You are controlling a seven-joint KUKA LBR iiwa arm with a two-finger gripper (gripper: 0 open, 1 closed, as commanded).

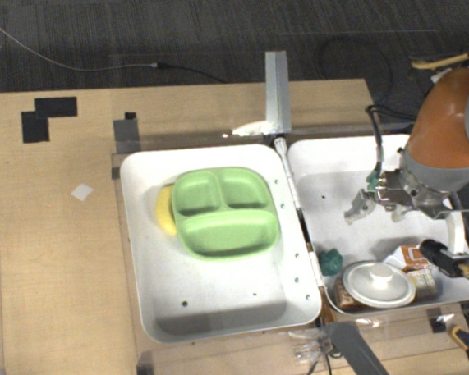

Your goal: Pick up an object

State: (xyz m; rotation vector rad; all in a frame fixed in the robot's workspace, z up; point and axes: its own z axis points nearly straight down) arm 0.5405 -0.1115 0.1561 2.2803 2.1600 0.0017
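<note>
Two shallow white bins sit side by side on a pale wooden bench (52, 266), the left bin (228, 294) larger in view and the right bin (332, 173) partly covered by the arm.

Nearest, in the near part of the right bin, lies a cluster of loose things that could be picked. A round white dish (380, 284) with a raised centre rests against the near wall. Just behind it to the right, touching or nearly touching it, lies a brown packet (413, 259). To the left of the dish, close to the wall shared with the left bin, sits a small dark green lump (331, 261), apart from the dish.

A little farther in, over the bare middle of the right bin, the gripper (366, 204) points toward the left, clear of the cluster. Whether it is open or closed I cannot tell, and no object can be made out in its grasp. Behind it, to the right, rises the grey arm with its orange band (451, 120).

At about the same depth in the left bin, a green divided tray (224, 211) lies flat, with one long compartment on its near side and two smaller ones on its far side. A yellow thing (164, 211) pokes out from under its left edge.

Farthest, a grey metal post (278, 96) stands beyond the bins, in line with the wall between them, and black patches (46, 116) mark the far left of the bench.
</note>
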